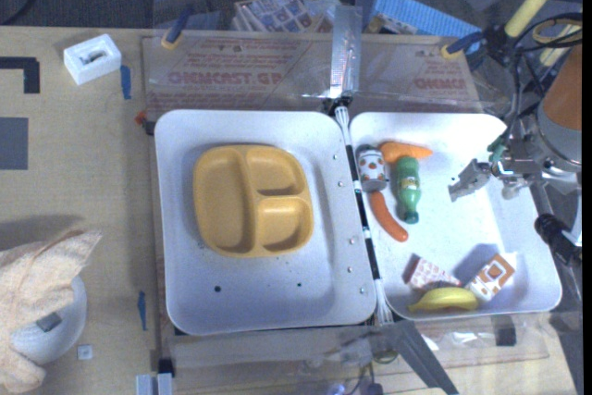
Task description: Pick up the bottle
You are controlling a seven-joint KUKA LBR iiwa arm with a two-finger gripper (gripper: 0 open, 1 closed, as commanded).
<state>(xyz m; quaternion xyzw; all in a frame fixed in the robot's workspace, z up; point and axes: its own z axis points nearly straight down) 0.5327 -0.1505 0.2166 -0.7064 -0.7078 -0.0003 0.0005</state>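
Note:
The green bottle (407,189) lies in the right bin (518,236), towards its left side, with its neck pointing at the far wall. My gripper (487,183) hangs over the same bin, well to the right of the bottle and apart from it. Its fingers (464,181) stand open with nothing between them.
Close around the bottle lie an orange carrot (405,150), a small brown-and-white can (371,166) and a red sausage (389,216). A banana (446,298), a cracker (426,271) and a small box (492,277) sit near the front wall. A yellow divided plate (252,199) rests in the left bin (185,291).

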